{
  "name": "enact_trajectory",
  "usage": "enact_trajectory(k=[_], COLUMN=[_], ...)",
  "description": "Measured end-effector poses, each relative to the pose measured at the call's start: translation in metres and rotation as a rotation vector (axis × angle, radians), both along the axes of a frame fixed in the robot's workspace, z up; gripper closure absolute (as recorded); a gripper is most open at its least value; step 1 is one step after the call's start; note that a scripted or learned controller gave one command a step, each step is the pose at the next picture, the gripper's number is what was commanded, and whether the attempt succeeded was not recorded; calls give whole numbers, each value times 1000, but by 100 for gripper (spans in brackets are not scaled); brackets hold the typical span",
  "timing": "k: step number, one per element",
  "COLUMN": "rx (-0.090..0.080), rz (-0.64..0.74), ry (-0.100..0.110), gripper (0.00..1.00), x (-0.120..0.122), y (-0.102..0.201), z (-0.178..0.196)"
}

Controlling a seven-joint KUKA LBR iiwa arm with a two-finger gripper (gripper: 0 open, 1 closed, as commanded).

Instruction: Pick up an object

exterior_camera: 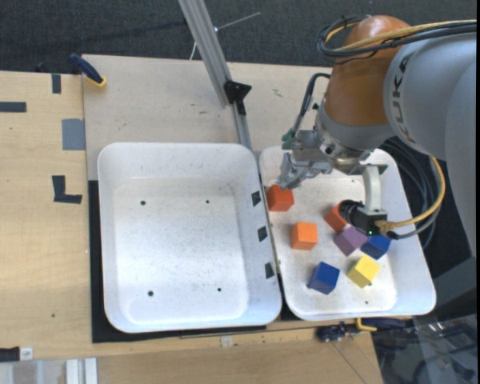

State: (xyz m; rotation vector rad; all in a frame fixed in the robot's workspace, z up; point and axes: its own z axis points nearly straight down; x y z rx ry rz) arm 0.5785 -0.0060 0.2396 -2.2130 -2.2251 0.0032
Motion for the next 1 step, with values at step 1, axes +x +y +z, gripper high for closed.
enact_trajectory(k=[1], rx=[1], rz=[2], ry=[-1], gripper=[100], x=[-8], y=[61], z=[-10])
